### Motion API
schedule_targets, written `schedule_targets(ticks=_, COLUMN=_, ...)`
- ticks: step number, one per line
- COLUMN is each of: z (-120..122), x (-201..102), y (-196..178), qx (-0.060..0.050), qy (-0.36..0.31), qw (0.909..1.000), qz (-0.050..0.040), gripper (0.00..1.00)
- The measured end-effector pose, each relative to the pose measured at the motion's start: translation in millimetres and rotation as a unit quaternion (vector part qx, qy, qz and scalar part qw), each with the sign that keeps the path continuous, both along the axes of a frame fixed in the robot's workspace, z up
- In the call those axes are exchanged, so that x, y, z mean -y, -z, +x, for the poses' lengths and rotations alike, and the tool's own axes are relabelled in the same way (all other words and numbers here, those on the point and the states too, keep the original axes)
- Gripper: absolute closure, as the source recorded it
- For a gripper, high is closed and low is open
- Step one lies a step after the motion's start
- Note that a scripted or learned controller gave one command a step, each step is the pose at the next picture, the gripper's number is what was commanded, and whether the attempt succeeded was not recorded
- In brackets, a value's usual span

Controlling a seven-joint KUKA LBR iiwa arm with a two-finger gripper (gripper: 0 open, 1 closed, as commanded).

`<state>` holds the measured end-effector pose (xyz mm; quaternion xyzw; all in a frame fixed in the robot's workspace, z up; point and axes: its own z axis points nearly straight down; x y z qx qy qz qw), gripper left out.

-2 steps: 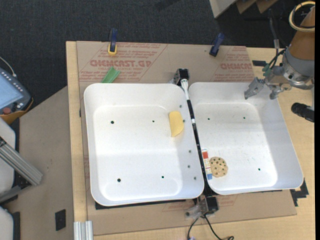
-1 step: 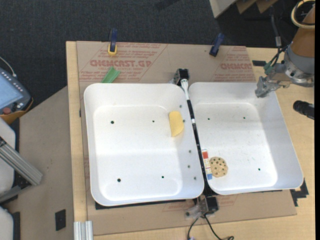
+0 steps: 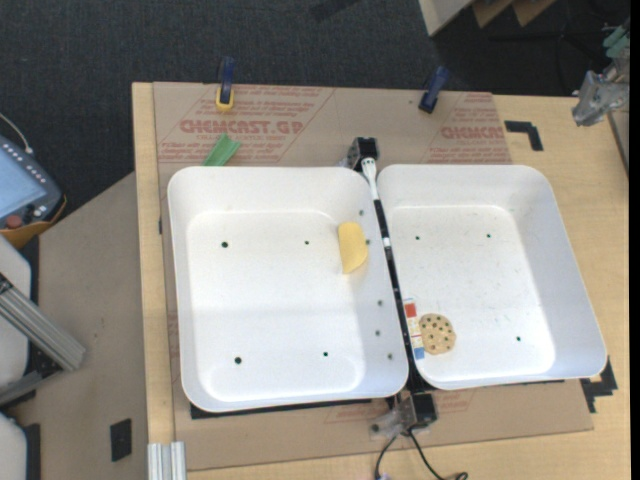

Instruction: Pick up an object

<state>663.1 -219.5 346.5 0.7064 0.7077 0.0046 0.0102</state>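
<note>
Centrally, a yellow piece point(image 3: 351, 247) is lying in the left bin point(image 3: 185, 268), close to that bin's right wall; its outline is looking soft, and what it is cannot be told. A round, speckled brown disc point(image 3: 436, 334) is resting in the near left corner of the right bin point(image 3: 570, 258), just beside a small red, white and blue item point(image 3: 412, 328) too small to identify. A black strip point(image 3: 385, 248) is running along the seam between the two bins. Both bins are sitting on a cardboard sheet point(image 3: 300, 118), which is bearing a green scrap point(image 3: 221, 151) and is being held by two clamps point(image 3: 226, 83) at its far edge. A grey metal part point(image 3: 598, 98) is being cut off by the right edge, well apart from both objects; whether it belongs to the arm cannot be told.
</note>
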Motion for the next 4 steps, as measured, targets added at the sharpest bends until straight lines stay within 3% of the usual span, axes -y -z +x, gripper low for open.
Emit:
schedule_targets(ticks=1, z=-65, x=-92, y=29, qx=-0.013, qy=-0.003, qw=0.9999, qz=0.0064, gripper=1.00)
schedule_targets(ticks=2, z=-147, x=-174, y=57, qx=-0.015, qy=-0.003, qw=0.9999, qz=0.0064, gripper=1.00)
schedule_targets(ticks=3, z=-166, x=-226, y=52, qx=-0.012, qy=-0.002, qw=0.9999, qz=0.0053, gripper=1.00)
schedule_targets(ticks=4, z=-172, x=-305, y=-2, qx=-0.007, qy=-0.004, qw=0.9999, qz=0.0056, gripper=1.00)
